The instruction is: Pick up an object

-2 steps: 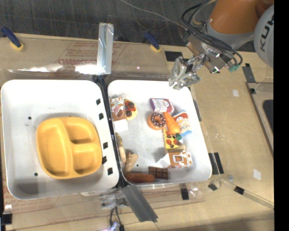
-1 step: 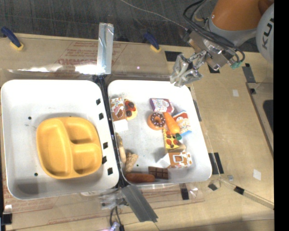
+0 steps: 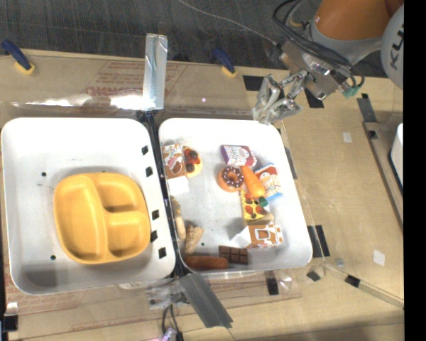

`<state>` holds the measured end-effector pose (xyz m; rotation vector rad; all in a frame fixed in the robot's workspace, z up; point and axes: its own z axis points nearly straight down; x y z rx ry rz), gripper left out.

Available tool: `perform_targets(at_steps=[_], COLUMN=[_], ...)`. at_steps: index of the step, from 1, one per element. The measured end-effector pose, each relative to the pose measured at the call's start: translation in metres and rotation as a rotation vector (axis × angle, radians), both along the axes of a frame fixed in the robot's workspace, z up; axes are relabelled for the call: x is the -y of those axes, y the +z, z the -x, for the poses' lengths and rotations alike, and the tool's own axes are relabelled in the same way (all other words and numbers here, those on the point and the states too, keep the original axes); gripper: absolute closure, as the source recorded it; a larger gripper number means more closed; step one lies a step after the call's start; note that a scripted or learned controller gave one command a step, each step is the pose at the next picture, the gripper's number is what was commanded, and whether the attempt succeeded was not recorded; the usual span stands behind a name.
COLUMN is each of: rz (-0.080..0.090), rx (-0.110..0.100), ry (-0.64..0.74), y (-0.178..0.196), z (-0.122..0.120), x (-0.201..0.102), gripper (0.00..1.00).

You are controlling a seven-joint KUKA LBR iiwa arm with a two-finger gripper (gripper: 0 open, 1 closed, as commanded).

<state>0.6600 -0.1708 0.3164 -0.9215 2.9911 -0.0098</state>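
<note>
Tool is parked at the right bin's 1 o'clock corner, fingers apart (nothing held), toys clustered below.

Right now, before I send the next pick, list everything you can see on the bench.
Bins: two, white, side by side on the bench.
Tray: one, yellow, three compartments, in the left bin.
Toy foods: about ten, mixed colours, all in the right bin.
Donut: one, brown and pink, middle of the right bin.
Carrot: one, orange, just right of the donut.
Sausage: one, reddish brown, at the near wall.
Chocolate: one, dark brown, right of the sausage.
Clamps: two, blue and yellow, at the far edge.
Gripper: one, metal, over the right bin's far right corner.
</note>
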Motion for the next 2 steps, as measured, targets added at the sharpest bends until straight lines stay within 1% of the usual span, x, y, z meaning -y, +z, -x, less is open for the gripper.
perform_targets(at_steps=[1, 2], rz=[-0.001, -0.005], rx=[-0.012, -0.014], ry=[0.212, 0.242], y=[-0.023, -0.075], z=[0.002, 0.002], x=[0.038, -0.036], gripper=[1.0, 1.0])
